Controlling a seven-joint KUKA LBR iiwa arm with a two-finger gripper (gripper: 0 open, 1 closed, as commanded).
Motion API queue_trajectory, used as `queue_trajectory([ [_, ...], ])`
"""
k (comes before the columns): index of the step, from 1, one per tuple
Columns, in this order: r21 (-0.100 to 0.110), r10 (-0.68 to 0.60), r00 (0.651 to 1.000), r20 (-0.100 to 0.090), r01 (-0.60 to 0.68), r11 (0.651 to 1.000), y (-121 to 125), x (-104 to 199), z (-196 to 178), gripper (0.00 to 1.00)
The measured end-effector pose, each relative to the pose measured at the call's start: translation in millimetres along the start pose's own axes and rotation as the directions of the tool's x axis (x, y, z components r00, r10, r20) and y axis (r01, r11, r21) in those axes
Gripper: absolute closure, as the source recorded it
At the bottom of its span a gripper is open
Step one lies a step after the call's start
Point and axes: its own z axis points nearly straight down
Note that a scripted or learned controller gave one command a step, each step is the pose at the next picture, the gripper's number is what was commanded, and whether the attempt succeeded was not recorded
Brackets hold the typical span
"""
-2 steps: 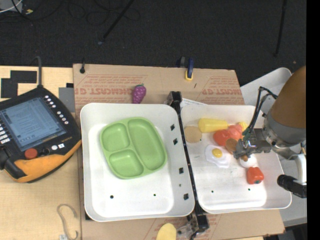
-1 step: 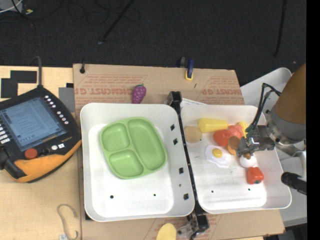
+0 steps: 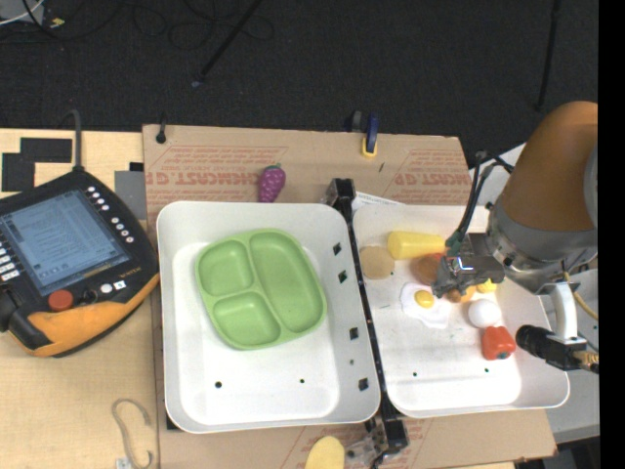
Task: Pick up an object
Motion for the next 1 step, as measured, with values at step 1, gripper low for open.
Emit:
queue_trajectory([
  [1,0.001,-0.002,1.000,0.000,0.002,1.000,15.4,60.8,-0.3,1.00],
])
